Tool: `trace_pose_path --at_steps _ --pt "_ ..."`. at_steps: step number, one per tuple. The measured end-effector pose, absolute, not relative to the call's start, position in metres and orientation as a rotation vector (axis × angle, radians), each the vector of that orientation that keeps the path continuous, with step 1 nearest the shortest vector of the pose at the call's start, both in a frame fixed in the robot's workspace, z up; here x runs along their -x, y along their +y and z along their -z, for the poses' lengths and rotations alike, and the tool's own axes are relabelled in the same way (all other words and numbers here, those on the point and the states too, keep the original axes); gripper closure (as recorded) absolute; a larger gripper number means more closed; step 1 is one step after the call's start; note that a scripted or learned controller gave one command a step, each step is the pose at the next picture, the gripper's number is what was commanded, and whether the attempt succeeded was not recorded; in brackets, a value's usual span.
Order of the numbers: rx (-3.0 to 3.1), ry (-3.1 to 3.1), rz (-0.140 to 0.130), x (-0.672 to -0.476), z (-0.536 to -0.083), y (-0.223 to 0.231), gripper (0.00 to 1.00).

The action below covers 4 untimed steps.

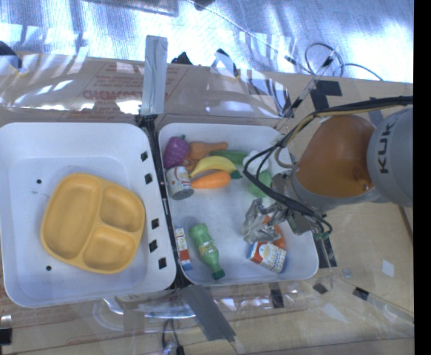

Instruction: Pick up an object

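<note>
Sitting side by side on the surface (363, 302), the left bin (15, 220) holds a yellow divided tray (92, 222) with bare white floor around it, while the right bin (222, 254) is crowded. The arm (348, 157) reaches over its right rim, and the hand (263, 224) is low over the bin floor just above a small carton (268, 256) by the right wall; whether it is open or closed I cannot tell. Along the top wall lie grapes (176, 152), a banana (212, 166), a carrot (211, 181) and a can (179, 182), with a green bottle (206, 251) nearer the bottom wall and some open floor mid-bin.
</note>
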State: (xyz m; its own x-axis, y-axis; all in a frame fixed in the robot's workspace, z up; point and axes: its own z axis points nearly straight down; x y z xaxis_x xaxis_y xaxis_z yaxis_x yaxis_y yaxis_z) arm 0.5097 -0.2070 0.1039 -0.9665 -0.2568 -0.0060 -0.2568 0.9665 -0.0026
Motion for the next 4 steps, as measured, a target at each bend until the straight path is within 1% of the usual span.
trace_pose_path --at_steps 1,2,3,4 --pt "0.565 3.079 0.007 -0.51 -0.213 -0.15 1.0" --pt "0.676 3.072 -0.007 -0.537 -0.146 -0.116 1.0" --pt "0.478 3.095 0.003 -0.575 -0.253 -0.064 1.0" --pt "0.312 3.126 0.001 -0.541 -0.23 -0.069 1.0"
